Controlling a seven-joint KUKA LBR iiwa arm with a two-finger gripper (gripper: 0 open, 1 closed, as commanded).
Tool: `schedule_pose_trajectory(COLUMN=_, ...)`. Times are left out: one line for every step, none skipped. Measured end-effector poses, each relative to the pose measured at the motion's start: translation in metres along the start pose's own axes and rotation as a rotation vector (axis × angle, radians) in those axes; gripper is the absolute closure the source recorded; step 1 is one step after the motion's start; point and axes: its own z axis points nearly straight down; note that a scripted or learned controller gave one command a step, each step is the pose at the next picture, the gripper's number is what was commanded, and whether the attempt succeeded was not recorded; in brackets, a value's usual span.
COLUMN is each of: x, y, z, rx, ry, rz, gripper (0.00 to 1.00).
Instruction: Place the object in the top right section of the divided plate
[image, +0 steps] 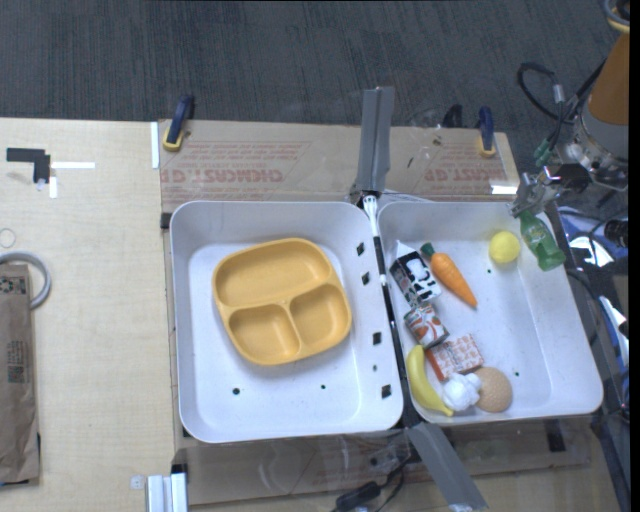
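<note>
At the far right corner of the right bin, my arm reaches in from the right edge, orange band up top, wrist angled down and left. My gripper sits over the bin's far rim. Can't tell if it's open or shut; too small and cluttered w/ cables.

The green bottle is directly below the gripper, its upper end right up against it. Can't say whether it's actually gripped. Its long axis slants from upper left to lower right, upper end toward the gripper. The lemon is just to its left, apart from it.

The divided plate lies in the left bin, well apart from gripper and bottle.
</note>
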Motion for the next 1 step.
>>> schedule_pose_trajectory(x=0.0, y=0.0002, z=-0.0005, rx=-0.001, ry=0.0, rz=0.0, gripper=0.0)
